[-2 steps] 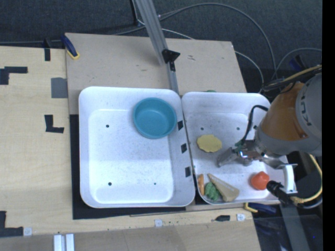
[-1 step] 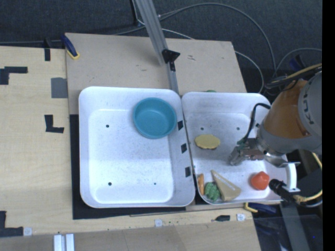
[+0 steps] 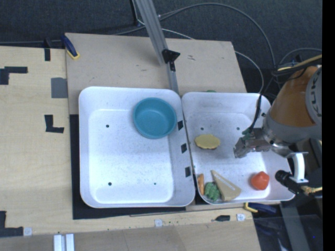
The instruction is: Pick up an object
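In the right bin lie a flat yellow piece, a red tomato-like ball, a tan wedge, a green lumpy piece and a thin orange carrot-like stick. A blue bowl sits in the left bin near its back right corner. My gripper hangs over the right part of the right bin, to the right of the yellow piece and above the red ball. Nothing shows between it and the bin floor.
A metal pole slants down from the top to the seam between the bins. Cables loop behind the right bin. The grey and orange arm fills the space right of that bin.
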